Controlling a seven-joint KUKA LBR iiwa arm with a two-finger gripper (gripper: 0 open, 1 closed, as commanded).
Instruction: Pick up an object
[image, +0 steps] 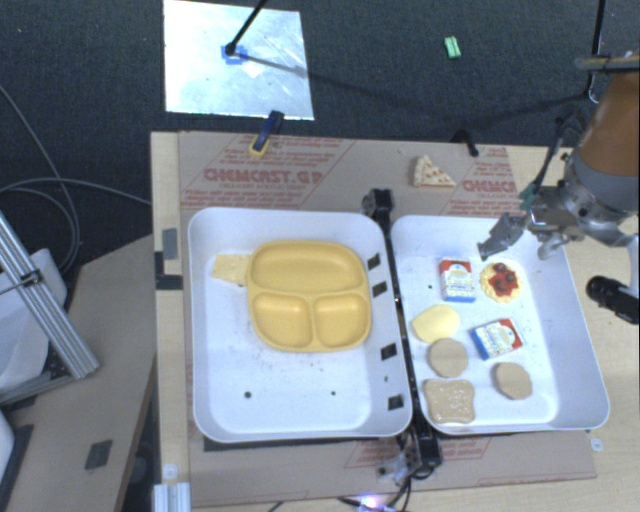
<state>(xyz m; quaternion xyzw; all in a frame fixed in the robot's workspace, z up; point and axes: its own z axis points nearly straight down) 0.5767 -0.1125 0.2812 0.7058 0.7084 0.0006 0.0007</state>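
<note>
My gripper (500, 240) hangs over the right bin (570, 300), near its far edge, reaching in from the right side. Its tip is a small grey shape from up here, and I cannot tell how it is set; nothing is visibly held in it.

The pickable things all lie toward the near side of me, spread down the middle of this bin. Closest is the red-topped carton (458, 280), just nearward and slightly left of my tip, its long axis running far-to-near. Right beside it, toward the right wall, is the round pizza piece (501, 282), almost directly nearward of the tip. Further toward the near edge are the yellow chip (436, 323), the blue carton (497, 338) lying at a slant, two tan cookies (448, 357) and the toast slice (450, 400) at the near left corner.

The left bin (215, 300) holds the yellow divided tray (306, 295), well apart from me.

I judge the carton or the pizza piece the shortest reach: a short shift nearward, then straight down.
</note>
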